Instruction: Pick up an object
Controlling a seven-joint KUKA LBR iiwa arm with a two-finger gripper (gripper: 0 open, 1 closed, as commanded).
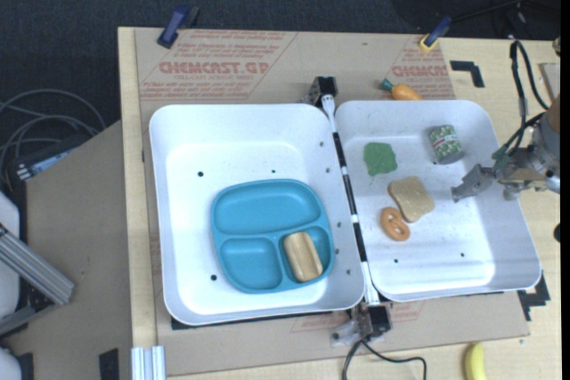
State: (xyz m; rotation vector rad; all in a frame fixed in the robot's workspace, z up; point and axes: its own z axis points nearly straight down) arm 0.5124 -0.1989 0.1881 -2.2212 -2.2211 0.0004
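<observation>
The right bin (499, 267) holds a green leafy piece (380, 158), a small striped can (443, 142), a tan toast slice (411, 198) and an orange pretzel-like ring (394, 223). My gripper (469, 185) reaches in from the right, low over that bin's right side. It sits right of the toast and below the can, apart from both, and I see nothing held in it. In the left bin (178, 147), a blue divided tray (263, 214) carries a tan bread roll (303, 255) in its lower right compartment.
An orange carrot-like item (403, 90) lies on the board behind the right bin. A yellow object (475, 360) lies at the front right edge. Clamps (176, 25) hold the board's far corners. Cables run along the right side (521, 93).
</observation>
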